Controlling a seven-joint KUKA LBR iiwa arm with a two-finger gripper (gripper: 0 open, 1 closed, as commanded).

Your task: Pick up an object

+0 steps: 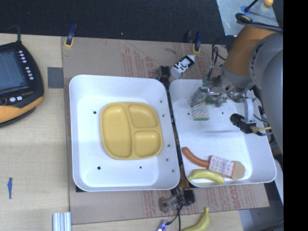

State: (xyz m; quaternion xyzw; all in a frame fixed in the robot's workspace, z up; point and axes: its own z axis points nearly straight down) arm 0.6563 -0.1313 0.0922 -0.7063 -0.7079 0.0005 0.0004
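My gripper point(204, 97) hangs over the far left part of the right bin point(255, 148), with the orange-banded arm coming in from the right. Directly under it, touching or nearly touching, is a small green-and-white checked packet point(199, 112). The view does not settle whether the packet is gripped. Along the bin's near edge lie an orange-red sausage point(192, 156), a yellow banana point(206, 176) and a tan-and-pink wrapped snack point(226, 167).
The left bin point(82, 162) holds a yellow divided plate point(131, 130). A second banana point(200, 221) lies on the cardboard in front of the bins. A teach pendant point(17, 81) rests at the far left. A black-and-white item point(183, 65) sits behind the bins.
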